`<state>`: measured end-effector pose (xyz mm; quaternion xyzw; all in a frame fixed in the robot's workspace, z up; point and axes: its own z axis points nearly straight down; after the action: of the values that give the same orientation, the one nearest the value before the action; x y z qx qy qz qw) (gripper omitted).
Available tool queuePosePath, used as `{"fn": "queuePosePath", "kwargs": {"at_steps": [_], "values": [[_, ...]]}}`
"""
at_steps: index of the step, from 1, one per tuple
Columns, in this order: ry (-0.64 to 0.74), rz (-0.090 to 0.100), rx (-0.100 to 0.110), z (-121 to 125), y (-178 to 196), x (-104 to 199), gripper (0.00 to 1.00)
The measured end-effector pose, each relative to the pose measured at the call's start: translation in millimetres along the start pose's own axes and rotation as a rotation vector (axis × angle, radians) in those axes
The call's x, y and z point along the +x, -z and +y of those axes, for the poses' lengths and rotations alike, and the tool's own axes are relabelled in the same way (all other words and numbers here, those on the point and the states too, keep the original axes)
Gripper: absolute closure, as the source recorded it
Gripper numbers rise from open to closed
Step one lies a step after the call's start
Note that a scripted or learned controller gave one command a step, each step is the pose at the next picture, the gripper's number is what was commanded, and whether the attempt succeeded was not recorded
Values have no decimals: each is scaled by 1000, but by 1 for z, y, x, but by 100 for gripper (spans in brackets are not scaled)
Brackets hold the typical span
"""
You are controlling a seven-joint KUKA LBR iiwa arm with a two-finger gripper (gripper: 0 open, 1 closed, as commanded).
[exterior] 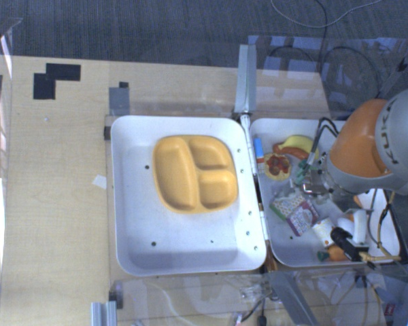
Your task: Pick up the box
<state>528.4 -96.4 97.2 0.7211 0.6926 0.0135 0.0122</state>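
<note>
the end effector [304, 182], its opening i cannot tell, hangs over the small flat patterned box [301, 216] in the crowded right white bin [280, 250]; it may catch neighbouring items instead.

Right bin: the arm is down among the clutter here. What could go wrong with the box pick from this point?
1. The small patterned box lies tight among other items, a green packet touching it, so a neighbour may get grabbed instead.
2. The arm covers much of the right bin, hiding the contact from the camera.
3. Nearby banana could be knocked.
</note>
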Motion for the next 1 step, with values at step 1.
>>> {"fn": "queuePosePath", "kwargs": {"at_steps": [1], "values": [[3, -4, -1, -30, 0, 7, 0]]}}
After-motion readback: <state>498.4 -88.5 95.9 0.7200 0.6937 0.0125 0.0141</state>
